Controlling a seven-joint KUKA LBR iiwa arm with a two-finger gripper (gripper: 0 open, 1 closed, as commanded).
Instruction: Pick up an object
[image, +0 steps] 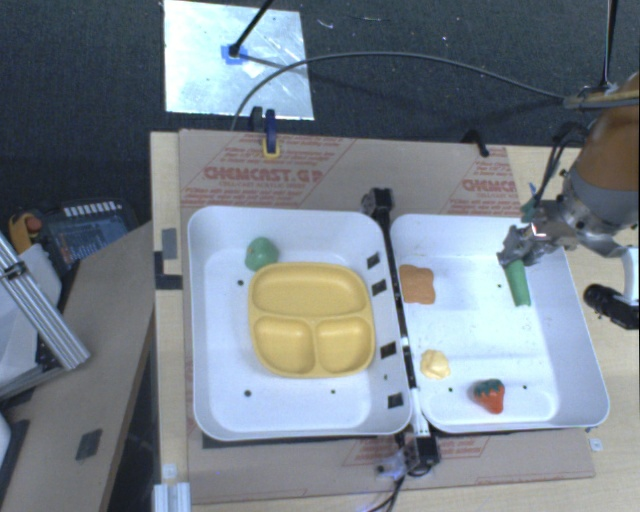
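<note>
The green cylinder (519, 282) hangs from the tool (522, 252) at about two o'clock in the right bin (575, 330), its top end pinched between the fingers and its lower end tilted toward the bin's floor. Whether that lower end touches the floor, I cannot tell. The grey arm (600, 200) with its orange band comes in from three o'clock.

Around it, nothing crowds the cylinder. An orange flat piece (418, 284) lies near the bin's ten o'clock side, well apart. A pale yellow lump (435, 364) sits toward seven o'clock, and a red strawberry-like toy with a green top (489, 395) rests at about six o'clock, just beside the front wall.

Over to the left bin (215, 330): a yellow divided tray (308, 318) with three compartments lies in the middle, and a green rounded object (262, 252) sits at its eleven o'clock corner, touching or nearly touching its rim.

Both bins rest on a brown sheet (300, 165) on the worktop (120, 300), printed in red with "CHEMCAST", readable upside down behind the left bin and again, partly, behind the right one.
</note>
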